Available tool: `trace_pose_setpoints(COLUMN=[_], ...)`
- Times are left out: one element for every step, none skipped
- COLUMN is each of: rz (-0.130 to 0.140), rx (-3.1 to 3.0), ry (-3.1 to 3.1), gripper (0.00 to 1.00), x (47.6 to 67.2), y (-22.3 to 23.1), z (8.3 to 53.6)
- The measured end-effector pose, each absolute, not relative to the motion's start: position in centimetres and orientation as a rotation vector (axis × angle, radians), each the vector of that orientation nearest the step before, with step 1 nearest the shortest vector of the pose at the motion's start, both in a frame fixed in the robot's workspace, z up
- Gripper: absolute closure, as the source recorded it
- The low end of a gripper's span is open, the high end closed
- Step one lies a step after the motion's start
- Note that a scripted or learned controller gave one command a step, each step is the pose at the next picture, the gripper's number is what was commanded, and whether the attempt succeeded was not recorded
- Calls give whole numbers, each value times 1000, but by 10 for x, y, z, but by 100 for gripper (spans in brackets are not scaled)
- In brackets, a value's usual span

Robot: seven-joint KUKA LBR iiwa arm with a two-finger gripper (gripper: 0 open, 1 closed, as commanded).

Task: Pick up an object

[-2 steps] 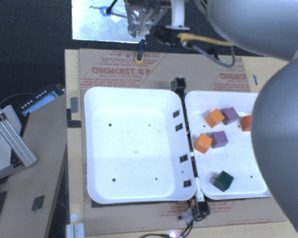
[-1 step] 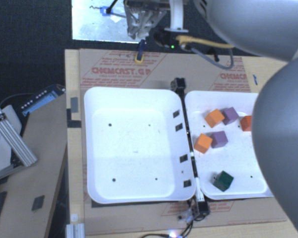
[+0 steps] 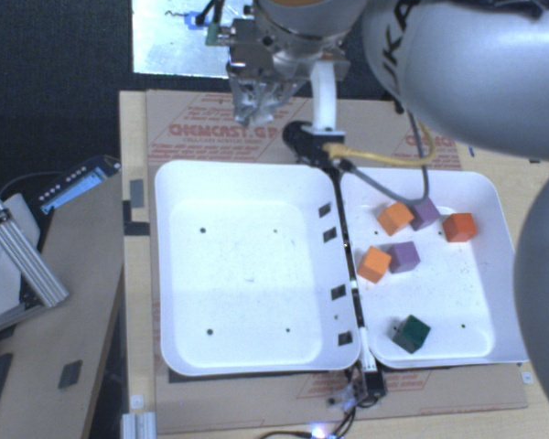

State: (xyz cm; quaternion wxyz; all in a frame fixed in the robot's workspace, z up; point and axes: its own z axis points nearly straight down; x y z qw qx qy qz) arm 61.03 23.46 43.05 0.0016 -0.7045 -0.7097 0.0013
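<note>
End effector (image 3: 256, 99) at upper centre, finger state indiscernible, nothing held. Recommended: descend over the isolated green block (image 3: 410, 333) in the right bin (image 3: 494, 273), avoiding clustered blocks.

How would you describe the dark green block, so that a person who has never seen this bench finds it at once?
Start at the right bin, the one holding all the small blocks. Go to its near edge: the dark green block lies there alone. The orange and purple blocks cluster farther back; it is the only green one.
</note>
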Motion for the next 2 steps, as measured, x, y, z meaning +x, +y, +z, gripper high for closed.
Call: trace_pose_setpoints(rz=[6, -19], rx=[-2210, -2226], ry=[-2227, -2226], gripper=[100, 100], x=[530, 606], y=[235, 234], z=[399, 482])
